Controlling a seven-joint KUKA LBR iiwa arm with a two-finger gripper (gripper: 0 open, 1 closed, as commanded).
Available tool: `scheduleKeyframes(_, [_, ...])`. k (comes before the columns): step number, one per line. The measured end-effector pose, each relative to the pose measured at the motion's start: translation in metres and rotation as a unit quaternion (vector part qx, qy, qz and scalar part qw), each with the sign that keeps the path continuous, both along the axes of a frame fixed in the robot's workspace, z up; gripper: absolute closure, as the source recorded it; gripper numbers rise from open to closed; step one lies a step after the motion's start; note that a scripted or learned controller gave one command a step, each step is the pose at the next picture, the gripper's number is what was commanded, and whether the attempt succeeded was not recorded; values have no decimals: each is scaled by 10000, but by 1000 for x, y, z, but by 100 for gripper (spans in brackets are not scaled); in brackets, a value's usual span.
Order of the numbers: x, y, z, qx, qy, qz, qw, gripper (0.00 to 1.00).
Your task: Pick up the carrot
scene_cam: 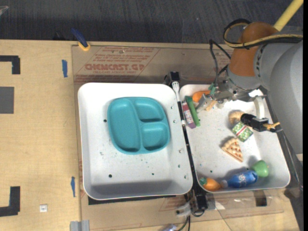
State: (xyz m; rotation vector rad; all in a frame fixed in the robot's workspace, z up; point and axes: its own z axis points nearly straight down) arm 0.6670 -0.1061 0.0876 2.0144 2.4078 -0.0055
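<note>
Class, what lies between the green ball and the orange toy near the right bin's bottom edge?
A blue bottle lies between them, seen in the camera view.

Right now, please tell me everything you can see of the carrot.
The carrot is a small orange piece, plastic by its look, lying in the right bin near its far left corner. A green marker lies close beside it, and the gripper is right next to it on the arm's side. The view does not show the carrot between the fingers. Its shape and ends are too small to tell.
</note>
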Motion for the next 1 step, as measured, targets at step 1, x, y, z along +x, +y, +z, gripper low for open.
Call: scheduleKeyframes(1, [-9,8,0,9,226,-2188,9755,0])
